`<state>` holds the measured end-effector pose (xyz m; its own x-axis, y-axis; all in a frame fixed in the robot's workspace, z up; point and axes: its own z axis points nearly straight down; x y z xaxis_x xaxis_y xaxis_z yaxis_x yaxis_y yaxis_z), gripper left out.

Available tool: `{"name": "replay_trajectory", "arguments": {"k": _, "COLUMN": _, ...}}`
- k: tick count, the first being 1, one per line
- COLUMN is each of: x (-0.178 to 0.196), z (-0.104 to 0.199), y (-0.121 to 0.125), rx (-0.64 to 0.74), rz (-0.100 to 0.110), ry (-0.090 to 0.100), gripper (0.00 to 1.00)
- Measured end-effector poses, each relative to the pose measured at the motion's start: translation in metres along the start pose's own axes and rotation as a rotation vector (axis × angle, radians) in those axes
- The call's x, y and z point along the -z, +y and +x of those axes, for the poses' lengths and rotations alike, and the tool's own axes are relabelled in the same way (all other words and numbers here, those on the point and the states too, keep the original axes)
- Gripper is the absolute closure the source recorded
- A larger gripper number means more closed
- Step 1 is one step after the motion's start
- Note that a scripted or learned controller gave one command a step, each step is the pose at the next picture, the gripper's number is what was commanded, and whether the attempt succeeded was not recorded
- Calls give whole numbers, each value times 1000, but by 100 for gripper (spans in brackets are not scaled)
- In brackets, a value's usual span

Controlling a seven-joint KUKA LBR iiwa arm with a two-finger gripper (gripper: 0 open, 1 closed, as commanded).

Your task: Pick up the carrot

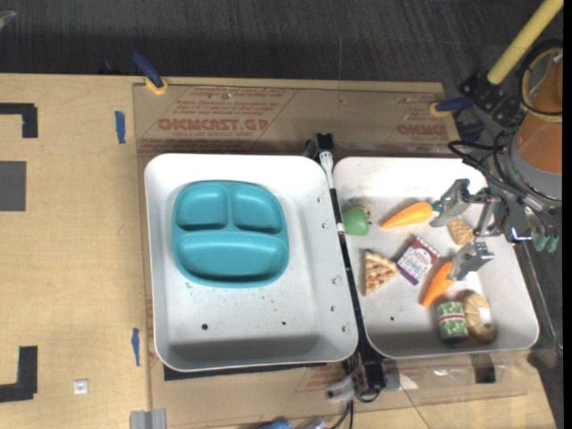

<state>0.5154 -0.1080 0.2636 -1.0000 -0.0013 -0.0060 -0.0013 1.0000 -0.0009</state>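
Two orange carrots lie in the right bin (523, 333). One carrot (407, 214) rests near the bin's back, its green top pointing right. The other carrot (436, 285) lies tilted lower down, beside a purple packet (416, 261). My gripper (461, 233) hangs over the right side of this bin, open, its fingers spread wide. One fingertip is by the upper carrot's green top and the other just above the lower carrot's top end. A small tan cracker (460, 231) lies on the bin floor in the gap between them. Nothing is held.
The right bin also holds a green round piece (356, 221), a pizza slice (378, 272), a green-labelled can (451, 320) and a bread roll (479, 317). The left bin (161, 329) holds a teal divided plate (231, 231). Cables and a yellow pole (527, 34) sit at the far right.
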Motion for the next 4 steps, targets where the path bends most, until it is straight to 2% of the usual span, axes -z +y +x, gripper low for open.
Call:
{"name": "replay_trajectory", "arguments": {"k": 1, "x": -84, "z": -10, "y": -4, "rx": -52, "rz": -2, "ry": 7, "gripper": 0}}
{"name": "replay_trajectory", "arguments": {"k": 2, "x": -163, "z": -13, "y": -24, "rx": 96, "rz": -1, "ry": -5, "gripper": 0}}
{"name": "replay_trajectory", "arguments": {"k": 3, "x": -174, "z": 16, "y": -89, "rx": 619, "rz": -1, "ry": -7, "gripper": 0}}
{"name": "replay_trajectory", "arguments": {"k": 4, "x": -173, "z": 16, "y": -53, "rx": 202, "rz": 3, "ry": -7, "gripper": 0}}
